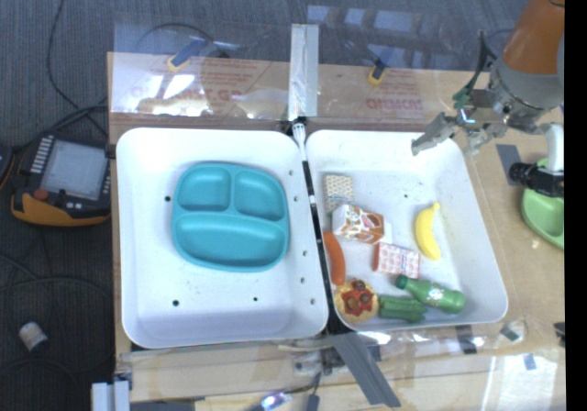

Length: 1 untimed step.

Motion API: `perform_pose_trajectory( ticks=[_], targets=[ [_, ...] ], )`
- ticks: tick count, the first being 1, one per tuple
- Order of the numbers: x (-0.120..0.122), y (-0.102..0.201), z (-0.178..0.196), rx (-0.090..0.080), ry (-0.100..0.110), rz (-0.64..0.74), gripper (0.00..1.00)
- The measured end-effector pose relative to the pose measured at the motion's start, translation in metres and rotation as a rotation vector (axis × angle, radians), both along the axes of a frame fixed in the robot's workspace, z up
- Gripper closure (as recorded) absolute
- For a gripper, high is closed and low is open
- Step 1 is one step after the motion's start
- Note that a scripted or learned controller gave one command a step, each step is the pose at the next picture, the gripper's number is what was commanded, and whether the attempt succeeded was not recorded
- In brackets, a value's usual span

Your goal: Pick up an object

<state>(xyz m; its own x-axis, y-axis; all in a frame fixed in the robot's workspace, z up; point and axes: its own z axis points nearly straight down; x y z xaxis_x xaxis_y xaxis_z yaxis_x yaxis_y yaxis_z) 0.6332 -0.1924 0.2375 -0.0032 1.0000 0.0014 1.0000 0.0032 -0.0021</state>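
The right bin [477, 216] holds several toy foods: a yellow banana [426, 230], a waffle [338, 186], a printed snack packet [358, 224], a red checkered packet [397, 260], an orange sausage [335, 256], a pizza slice [356, 299], a green bottle [433, 294] and a green cucumber [401, 308]. My gripper [455, 136] hangs over the bin's far right corner, above and behind the banana. It is open, its fingers are spread, and nothing is between them.
The left bin [147, 281] holds a blue divided plate [231, 216]. A green object [548, 207] sits on the bench right of the right bin. A pendant [62, 178] lies on the floor at left. Taped plastic sheets lie behind both bins.
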Motion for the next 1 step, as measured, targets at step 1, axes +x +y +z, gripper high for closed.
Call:
perform_pose_trajectory(
  ticks=[1],
  targets=[
    [-0.0283,-0.0067,-0.1375,-0.003,-0.015,-0.071,0.0]
  ],
)
